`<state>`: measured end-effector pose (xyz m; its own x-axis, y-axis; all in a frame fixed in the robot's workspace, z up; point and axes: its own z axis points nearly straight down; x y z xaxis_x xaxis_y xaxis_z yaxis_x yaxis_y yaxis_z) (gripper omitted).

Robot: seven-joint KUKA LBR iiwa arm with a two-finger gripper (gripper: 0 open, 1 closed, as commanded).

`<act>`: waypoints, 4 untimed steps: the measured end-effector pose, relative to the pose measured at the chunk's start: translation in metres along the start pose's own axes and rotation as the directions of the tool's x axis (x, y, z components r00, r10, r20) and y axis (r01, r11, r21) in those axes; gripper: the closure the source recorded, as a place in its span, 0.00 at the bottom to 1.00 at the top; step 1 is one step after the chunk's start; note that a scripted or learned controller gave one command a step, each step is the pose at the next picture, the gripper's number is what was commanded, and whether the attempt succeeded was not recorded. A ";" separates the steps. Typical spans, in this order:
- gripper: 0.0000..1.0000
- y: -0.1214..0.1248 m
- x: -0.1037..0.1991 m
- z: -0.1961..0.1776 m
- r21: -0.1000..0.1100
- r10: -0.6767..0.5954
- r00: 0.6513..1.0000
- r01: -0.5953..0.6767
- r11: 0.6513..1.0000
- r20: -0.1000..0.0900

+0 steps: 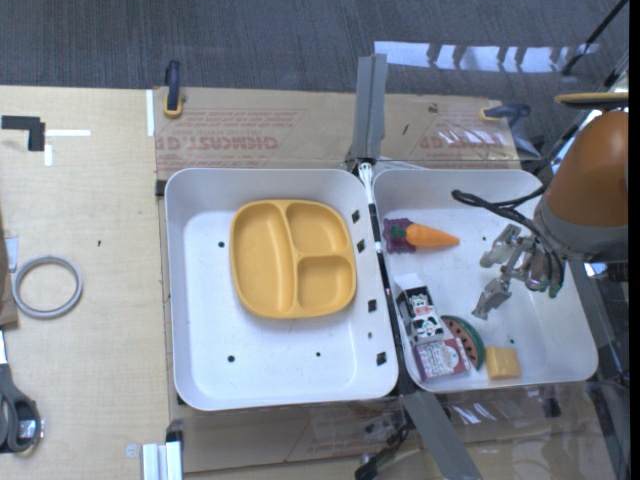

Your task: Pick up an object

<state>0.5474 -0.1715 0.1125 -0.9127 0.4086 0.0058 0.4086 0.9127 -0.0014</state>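
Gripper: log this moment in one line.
gripper: over right bin, open, holding nothing | nearest: toy carrot | yellow divided plate: left bin

One fixed camera is looking down at a slant from above the bench [80,188], framing both white bins [190,298].

Plate [293,258] in left bin [190,348]; carrot [430,236] in right bin [560,363].

Arm [590,183] reaches in from right, wrist angled down-left; claw [497,280] fingers spread, holding nothing.
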 end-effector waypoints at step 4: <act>0.00 0.034 -0.040 0.024 0.001 0.806 0.591 -0.806 0.591 0.002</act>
<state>0.5979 -0.1570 0.0880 -0.2103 0.9776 -0.0001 0.9776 0.2103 -0.0065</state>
